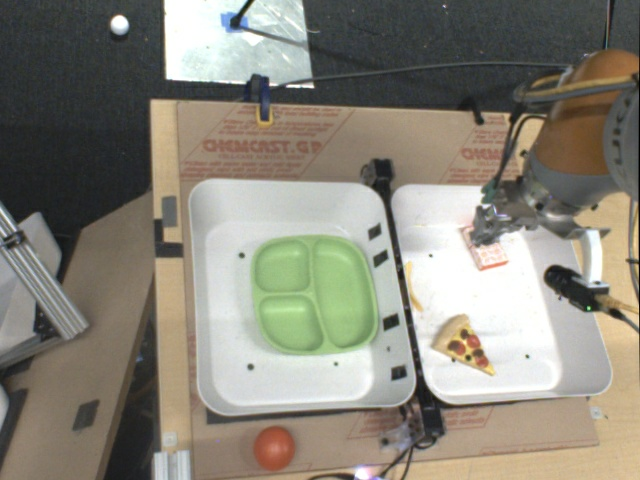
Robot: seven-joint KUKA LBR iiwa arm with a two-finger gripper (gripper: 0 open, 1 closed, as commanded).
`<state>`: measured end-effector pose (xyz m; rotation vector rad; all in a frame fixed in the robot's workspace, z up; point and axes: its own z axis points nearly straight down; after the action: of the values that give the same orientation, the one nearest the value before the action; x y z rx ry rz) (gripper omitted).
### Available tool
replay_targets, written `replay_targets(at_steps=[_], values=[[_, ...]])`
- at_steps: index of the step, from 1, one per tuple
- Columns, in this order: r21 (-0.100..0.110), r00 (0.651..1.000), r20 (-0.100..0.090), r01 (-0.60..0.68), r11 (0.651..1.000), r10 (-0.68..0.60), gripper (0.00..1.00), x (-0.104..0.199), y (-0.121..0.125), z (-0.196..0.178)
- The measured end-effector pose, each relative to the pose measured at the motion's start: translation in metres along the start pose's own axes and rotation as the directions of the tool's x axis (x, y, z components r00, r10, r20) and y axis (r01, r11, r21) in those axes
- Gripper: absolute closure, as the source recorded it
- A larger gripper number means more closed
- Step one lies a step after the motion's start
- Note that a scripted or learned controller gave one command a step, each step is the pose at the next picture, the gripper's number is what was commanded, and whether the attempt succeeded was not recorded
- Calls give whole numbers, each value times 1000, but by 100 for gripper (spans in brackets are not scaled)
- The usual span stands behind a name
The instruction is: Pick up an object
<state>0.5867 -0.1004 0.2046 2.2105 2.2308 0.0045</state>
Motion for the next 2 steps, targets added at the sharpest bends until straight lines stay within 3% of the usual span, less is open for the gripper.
replay_targets(at_steps=[2], values=[[1,1000,-1,1,1000,-1,100,101,-1,2]])
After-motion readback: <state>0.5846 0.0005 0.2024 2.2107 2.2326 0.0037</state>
